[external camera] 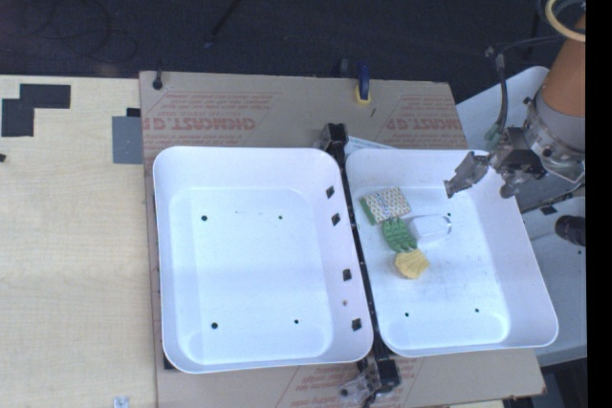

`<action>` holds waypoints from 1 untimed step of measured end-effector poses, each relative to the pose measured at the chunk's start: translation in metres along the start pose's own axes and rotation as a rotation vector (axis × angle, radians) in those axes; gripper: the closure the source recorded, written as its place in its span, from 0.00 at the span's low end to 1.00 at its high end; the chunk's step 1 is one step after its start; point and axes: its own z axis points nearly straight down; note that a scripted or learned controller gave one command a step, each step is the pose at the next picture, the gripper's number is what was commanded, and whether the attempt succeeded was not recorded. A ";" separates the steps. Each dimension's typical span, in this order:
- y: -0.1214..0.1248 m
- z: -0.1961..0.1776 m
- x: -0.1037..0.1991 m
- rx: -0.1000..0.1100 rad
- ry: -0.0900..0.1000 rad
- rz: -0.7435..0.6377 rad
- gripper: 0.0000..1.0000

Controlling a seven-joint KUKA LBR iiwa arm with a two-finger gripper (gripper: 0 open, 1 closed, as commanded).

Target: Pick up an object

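Over the far right part of the right bin [532, 299]: the hand [479, 190], spread apart with nothing between, raised above the bin floor and well apart from every item. Judged as a pre-grasp posture, kept wide so as to straddle something on the way down. Reaching in from the right on the grey arm [559, 124], with the orange band [571, 76] above the wrist, cut off at the frame's edge, so nothing to be said of the rest of it. Toward the left side of the right bin, close to the divider, a small cluster of candidates for the pick: a green-and-white checkered block [385, 203], just below it a green piece [398, 232], then a yellow lump [412, 264] nearest the camera. Beside the green piece, a clear item [432, 226], hardly distinguishable from the white floor; outline faint, shape not to be told. Hard to say whether the checkered block and the green piece touch or merely lie just beside each other. Probably easiest to take the yellow lump, lying a little apart from the others. To the left, the left bin [172, 205], both bins resting side by side on a brown cardboard sheet [239, 115] laid over the tabletop [67, 253], likely for keeping the pair in a fixed spot under the camera.
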 end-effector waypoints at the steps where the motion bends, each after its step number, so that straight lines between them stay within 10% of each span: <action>1: 0.045 0.100 0.035 0.007 0.002 -0.002 0.00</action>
